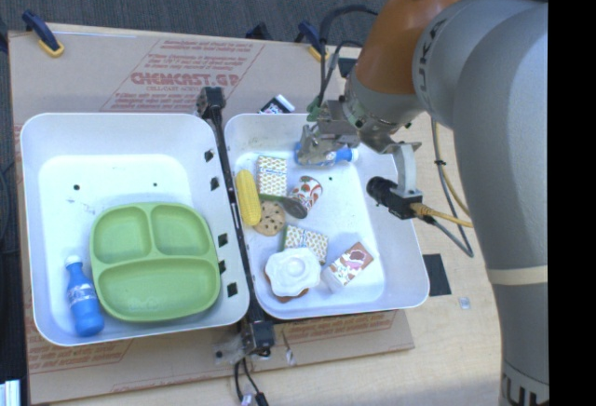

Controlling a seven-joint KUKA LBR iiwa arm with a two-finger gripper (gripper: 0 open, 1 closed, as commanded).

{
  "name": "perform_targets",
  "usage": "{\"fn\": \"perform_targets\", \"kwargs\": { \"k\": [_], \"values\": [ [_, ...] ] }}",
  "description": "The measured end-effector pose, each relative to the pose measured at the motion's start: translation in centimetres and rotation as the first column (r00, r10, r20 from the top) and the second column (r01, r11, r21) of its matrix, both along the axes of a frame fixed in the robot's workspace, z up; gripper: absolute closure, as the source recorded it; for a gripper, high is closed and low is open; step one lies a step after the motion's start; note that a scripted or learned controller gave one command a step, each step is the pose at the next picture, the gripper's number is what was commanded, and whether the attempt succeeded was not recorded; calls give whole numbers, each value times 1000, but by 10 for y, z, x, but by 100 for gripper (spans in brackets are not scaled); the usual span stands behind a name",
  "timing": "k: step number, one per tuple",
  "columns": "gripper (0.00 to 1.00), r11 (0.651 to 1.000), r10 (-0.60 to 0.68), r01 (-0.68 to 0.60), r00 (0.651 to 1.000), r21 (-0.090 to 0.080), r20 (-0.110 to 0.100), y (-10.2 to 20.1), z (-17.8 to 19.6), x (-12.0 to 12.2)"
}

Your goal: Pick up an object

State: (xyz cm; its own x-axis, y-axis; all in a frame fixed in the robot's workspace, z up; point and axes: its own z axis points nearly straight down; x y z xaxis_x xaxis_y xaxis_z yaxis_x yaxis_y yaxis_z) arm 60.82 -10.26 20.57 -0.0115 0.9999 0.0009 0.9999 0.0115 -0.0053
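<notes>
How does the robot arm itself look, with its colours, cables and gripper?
The arm is thick, rounded and grey, with an orange band above the wrist. Black cables loop around the wrist. The gripper is a small metallic grey unit.

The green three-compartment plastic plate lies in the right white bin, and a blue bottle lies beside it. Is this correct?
Not quite. The camera view shows the green three-compartment plastic plate in the left white bin, not the right one. The blue bottle does lie beside it, at its left.
</notes>
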Motion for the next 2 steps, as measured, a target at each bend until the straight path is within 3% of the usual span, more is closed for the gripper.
{"fn": "perform_targets", "kwargs": {
  "k": [1,2],
  "values": [
    [100,1000,5,-5,1000,0,-1,0,10,0],
    [100,1000,-5,5,1000,-1,0,38,-7,-58]
  ]
}}
